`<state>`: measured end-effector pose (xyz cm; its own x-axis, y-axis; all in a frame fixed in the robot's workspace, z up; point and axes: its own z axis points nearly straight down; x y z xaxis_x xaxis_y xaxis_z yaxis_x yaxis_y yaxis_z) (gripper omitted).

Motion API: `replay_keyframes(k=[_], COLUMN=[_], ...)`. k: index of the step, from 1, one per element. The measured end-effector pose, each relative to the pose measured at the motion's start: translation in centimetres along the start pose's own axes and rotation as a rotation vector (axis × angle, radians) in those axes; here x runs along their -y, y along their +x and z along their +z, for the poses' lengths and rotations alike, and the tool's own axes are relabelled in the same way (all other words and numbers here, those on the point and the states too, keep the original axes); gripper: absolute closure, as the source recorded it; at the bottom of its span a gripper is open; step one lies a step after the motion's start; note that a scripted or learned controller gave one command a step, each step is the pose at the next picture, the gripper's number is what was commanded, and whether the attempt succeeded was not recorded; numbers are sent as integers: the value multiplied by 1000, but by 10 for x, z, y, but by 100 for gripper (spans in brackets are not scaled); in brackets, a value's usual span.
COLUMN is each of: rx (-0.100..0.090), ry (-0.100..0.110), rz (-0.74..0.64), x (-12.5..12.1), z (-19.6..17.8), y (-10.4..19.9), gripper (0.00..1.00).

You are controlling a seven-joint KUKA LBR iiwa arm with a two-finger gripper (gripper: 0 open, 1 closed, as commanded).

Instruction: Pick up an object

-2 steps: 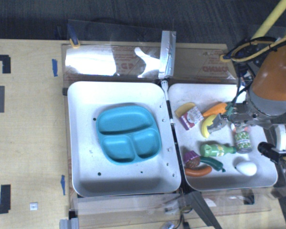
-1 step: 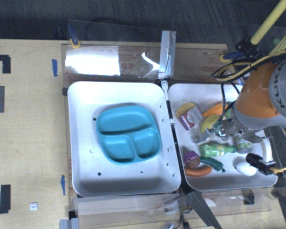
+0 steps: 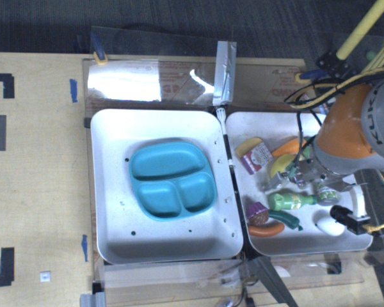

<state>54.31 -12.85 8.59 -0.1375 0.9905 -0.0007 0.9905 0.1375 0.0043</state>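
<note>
The right bin (image 3: pixel 243 123) holds several toy foods. Among them are a yellow and purple packet (image 3: pixel 255 153), an orange piece (image 3: pixel 286 148), a yellow piece (image 3: pixel 281 165), a green bottle (image 3: pixel 292 201), a purple piece (image 3: pixel 256 211), a red-orange pepper (image 3: pixel 266 230) and a white piece (image 3: pixel 329 226). My gripper (image 3: pixel 296 174) hangs low over the middle of this bin, just right of the yellow piece and above the green bottle. The arm's orange band (image 3: pixel 345 130) sits above it and hides part of the bin.
In the left bin (image 3: pixel 109 229) lies a blue divided plate (image 3: pixel 171 178). A raised divider (image 3: pixel 229 171) separates the two bins. Cables and a yellow rod (image 3: pixel 365 21) run at the upper right. Wooden bench (image 3: pixel 32 190) extends to the left.
</note>
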Motion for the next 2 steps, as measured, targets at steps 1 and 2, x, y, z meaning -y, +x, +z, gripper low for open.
replay_keyframes(k=[1, 2], rx=[1, 0], ry=[-3, 3], rz=[-2, -271], x=[-2, 23], z=[-9, -169], y=[-1, -12], gripper=[100, 100])
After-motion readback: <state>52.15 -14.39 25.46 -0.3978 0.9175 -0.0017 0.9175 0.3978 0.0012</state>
